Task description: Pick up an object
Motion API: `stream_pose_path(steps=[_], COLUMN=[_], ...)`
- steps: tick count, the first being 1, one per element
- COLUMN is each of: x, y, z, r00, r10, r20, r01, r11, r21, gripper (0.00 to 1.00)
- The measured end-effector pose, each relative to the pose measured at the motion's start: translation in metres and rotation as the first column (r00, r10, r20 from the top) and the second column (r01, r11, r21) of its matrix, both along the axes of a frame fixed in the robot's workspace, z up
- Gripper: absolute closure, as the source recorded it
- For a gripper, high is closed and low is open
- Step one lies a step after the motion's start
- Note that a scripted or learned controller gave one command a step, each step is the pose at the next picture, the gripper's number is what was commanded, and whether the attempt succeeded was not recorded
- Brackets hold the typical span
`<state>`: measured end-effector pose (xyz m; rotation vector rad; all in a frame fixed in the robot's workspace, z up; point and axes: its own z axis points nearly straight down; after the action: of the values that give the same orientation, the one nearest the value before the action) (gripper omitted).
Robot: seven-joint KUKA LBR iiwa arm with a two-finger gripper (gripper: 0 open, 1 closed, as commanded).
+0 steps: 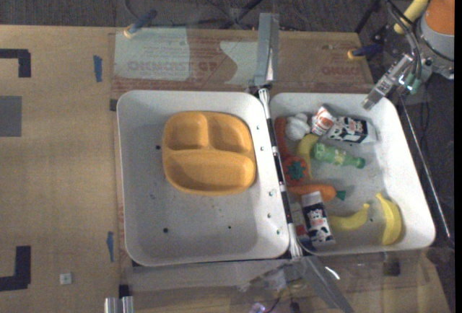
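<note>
The left bin point(137, 182) holds an orange tray point(209, 151); the right bin point(411, 182) holds toy food: a cow-print carton point(348, 130), green bottle point(336, 156), carrot point(312, 191) and bananas point(375, 218). No label is readable. The gripper point(379, 95) hovers at the far rim. This looks like the approach step; next it must descend over one item. Finger state: cannot tell.

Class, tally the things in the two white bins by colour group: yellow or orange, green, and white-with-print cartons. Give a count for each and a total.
Yellow or orange: 4 (divided tray, carrot, two bananas)
Green: 1 (bottle)
Printed white cartons: 3
Total: 8, leaving out small pieces too blurred to sort.
</note>
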<state>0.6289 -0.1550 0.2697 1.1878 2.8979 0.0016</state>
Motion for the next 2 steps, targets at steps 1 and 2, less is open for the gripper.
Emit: stream_pose_path(steps=[1, 2], x=[0.026, 0.004], y=[-0.018, -0.069], z=[-0.028, 0.013], r00=[0.983, 0.937], r10=[0.182, 0.348], r20=[-0.001, 0.000], r01=[-0.182, -0.348], r11=[0.983, 0.937], r21=[-0.001, -0.004], gripper=[1.00, 1.00])
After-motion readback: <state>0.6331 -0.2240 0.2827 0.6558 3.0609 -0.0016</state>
